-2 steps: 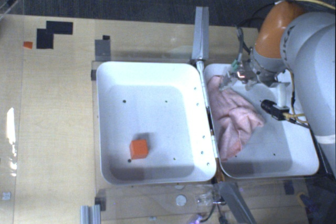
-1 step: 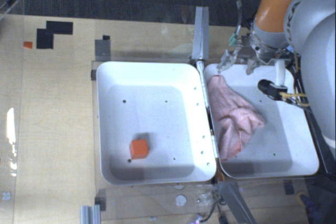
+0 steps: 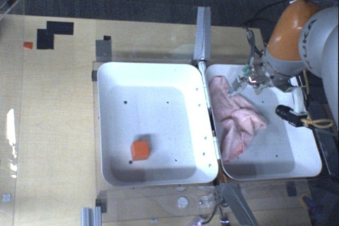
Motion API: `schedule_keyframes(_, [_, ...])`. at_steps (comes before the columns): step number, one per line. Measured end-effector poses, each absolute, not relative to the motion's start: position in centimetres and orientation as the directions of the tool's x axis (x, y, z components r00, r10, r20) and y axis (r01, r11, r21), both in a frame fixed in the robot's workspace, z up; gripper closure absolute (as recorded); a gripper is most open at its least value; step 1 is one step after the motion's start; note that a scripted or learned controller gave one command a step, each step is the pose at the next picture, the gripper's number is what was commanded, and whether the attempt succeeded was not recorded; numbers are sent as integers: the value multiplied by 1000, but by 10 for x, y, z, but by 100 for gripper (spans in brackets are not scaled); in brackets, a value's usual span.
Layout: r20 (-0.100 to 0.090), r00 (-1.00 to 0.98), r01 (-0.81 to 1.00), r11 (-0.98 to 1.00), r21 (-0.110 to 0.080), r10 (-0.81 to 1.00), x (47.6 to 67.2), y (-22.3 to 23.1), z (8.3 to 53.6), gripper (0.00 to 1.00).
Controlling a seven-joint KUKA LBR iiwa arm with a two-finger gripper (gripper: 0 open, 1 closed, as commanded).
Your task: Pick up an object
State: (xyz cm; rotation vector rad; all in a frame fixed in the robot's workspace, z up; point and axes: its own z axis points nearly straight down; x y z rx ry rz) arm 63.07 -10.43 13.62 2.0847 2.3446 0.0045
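Camera view: crumpled pink cloth, small orange cube.

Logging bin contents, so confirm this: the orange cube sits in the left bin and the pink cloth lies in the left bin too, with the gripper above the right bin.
One thing is wrong. The pink cloth lies in the right bin, not the left, as the camera view shows. The orange cube does sit in the left bin, and the gripper is above the right bin.

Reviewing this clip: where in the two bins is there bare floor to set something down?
Left bin: bare everywhere but the orange block near its front. Right bin: pink cloth fills the divider side, gripper crowds the back; the front-right floor is free.
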Motion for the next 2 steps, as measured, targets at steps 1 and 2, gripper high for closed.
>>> schedule_keyframes(1, [-5,-195,981,195,17,981,589,-109,92,0])
schedule_keyframes(2, [-4,-227,974,227,15,974,634,-91,91,0])
